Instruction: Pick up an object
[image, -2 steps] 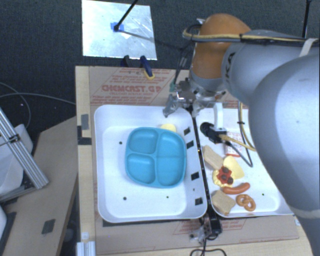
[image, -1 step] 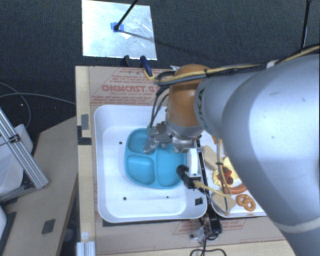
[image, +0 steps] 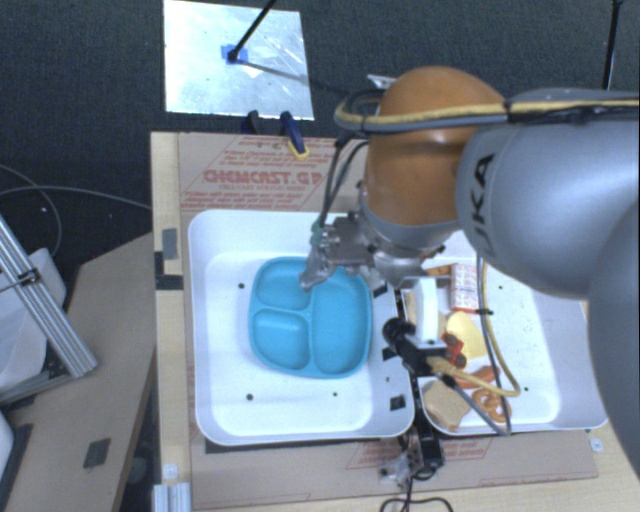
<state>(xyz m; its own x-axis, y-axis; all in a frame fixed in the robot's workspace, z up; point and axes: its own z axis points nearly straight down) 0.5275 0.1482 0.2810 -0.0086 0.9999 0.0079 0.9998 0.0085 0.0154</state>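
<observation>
The arm hides the gripper, so its state cannot be told. At its 7 o'clock, a blue tray lies in the left bin; the right bin's objects are partly covered

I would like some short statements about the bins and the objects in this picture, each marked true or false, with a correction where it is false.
1. The light blue plastic divided plate lies in the left white bin. True.
2. The plate has one single compartment. False: ridges split it into three.
3. The grey arm's gripper is above the far edge of the plate. True.
4. The plate lies in the right white bin. False: that bin holds several small mixed objects.
5. The bins rest on a brown cardboard sheet with red print. True.
</observation>
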